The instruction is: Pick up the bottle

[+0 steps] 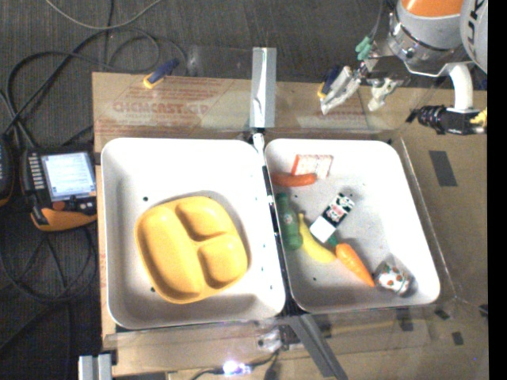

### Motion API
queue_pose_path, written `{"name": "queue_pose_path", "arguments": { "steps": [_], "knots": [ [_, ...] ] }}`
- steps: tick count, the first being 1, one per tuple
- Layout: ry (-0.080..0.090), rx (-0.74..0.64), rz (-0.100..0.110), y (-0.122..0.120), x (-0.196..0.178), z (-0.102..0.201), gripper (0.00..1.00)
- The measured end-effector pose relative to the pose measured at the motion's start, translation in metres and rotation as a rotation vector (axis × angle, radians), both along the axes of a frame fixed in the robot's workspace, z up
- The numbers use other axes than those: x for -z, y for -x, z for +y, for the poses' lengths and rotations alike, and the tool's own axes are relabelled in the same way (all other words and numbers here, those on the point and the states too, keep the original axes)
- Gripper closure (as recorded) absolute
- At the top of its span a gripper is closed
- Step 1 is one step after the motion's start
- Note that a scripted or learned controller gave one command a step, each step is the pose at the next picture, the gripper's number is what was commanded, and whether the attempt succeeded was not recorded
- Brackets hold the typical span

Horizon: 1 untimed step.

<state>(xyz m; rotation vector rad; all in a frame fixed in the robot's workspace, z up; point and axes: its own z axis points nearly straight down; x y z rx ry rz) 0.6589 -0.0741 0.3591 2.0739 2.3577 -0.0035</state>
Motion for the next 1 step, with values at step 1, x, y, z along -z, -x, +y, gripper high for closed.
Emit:
{"name": "queue_pose_path", "arguments": {
  "steps": [1],
  "knots": [
    [-0.002,-0.112,0.002,-0.0092,0.0995,0.0774,0.00]
  ]
}}
